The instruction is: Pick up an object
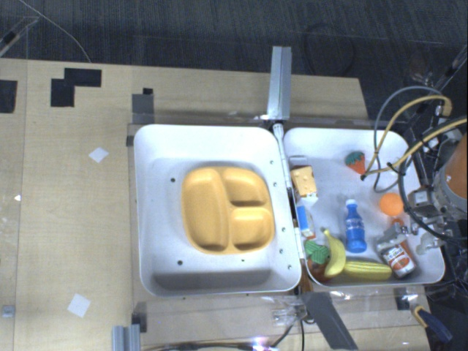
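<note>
Banana [356, 268] at right bin [329, 146] front; gripper [409, 234] low above can [398, 257], finger state unclear.

Wooden bench [66, 218] under 2 bins [153, 218]

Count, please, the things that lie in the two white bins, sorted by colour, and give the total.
Yellow: 3, divided tray, banana, small box
Orange: 2, ball, carrot-like toy
Blue: 2, bottle, tube
Green: 1, leafy toy
Red-brown: 1, can
Total: 9
</note>
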Motion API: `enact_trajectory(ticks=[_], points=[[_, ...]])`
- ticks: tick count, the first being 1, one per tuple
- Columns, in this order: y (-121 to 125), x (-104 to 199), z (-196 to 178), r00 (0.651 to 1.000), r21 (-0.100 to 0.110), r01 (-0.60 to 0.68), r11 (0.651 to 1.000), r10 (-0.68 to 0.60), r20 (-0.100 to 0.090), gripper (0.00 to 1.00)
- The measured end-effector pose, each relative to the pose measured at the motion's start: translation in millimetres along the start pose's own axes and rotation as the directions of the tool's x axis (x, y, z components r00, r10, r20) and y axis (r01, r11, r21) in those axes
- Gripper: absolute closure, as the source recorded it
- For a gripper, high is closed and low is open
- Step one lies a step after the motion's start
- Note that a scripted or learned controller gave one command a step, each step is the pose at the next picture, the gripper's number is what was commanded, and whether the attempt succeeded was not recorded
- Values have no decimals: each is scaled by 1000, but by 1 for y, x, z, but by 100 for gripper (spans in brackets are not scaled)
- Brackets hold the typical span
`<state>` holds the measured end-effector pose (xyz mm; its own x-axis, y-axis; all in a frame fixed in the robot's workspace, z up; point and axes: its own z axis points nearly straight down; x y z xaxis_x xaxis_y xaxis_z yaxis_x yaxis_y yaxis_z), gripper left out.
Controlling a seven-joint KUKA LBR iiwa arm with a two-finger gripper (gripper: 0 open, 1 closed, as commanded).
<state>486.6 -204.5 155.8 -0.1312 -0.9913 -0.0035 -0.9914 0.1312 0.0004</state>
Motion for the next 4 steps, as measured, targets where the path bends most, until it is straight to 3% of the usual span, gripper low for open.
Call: enact_trajectory(ticks=[1, 2, 3, 4], points=[[-27, -4, -10, 823, 1, 569, 823, -569, 0, 0], [-87, -21, 19, 638, 3, 770, 638, -770, -2, 0], [-148, -87, 60, 775, 3, 632, 775, -632, 1, 0], [-122, -86, 57, 989, 3, 150, 989, -150, 0, 0]])
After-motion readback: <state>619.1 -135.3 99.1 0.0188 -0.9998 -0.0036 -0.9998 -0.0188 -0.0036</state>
